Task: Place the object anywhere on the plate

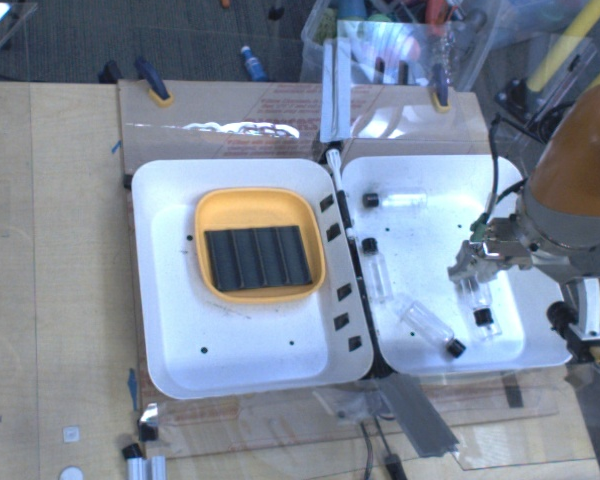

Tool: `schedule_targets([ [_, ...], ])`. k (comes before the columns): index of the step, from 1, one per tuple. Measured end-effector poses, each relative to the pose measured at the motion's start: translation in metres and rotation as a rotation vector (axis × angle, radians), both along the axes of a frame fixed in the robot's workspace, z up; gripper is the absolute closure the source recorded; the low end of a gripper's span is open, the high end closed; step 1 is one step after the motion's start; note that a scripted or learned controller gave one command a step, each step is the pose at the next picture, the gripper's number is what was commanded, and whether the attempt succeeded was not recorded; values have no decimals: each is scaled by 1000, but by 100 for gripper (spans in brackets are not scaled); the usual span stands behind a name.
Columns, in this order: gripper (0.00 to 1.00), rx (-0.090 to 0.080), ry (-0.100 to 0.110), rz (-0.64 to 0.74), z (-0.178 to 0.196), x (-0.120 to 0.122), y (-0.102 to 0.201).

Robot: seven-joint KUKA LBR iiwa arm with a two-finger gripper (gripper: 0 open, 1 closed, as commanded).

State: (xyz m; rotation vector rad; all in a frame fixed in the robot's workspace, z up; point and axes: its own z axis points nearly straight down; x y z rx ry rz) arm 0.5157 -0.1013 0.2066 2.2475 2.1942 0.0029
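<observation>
A yellow plate [212, 213] sits in the left bin [170, 298] and carries a dark grey ridged block [258, 257]. Several clear vials with black caps lie in the right bin [430, 173]: one at the back [400, 200], one along the left wall [376, 273], one near the front [426, 323]. A further vial [480, 303] lies just under my gripper [472, 273], its black cap pointing to the front. The gripper hangs low over the bin's right half, right above that vial; I cannot make out any vial between its jaws.
A row of black clips [342, 290] runs along the divide between the two bins. A clear tub of mixed items [410, 18] stands behind the right bin. The arm's orange band [580, 168] looms over the right bin's right edge.
</observation>
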Motion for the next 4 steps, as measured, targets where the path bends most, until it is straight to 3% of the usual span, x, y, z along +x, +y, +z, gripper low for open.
schedule_targets([
  [1, 100, -2, -1, 137, 11, 22, 16],
  [2, 100, 1, 4, 380, -22, 6, 20],
  [3, 100, -3, -3, 665, 11, 11, 49],
  [4, 100, -6, -6, 1037, 63, 66, 36],
])
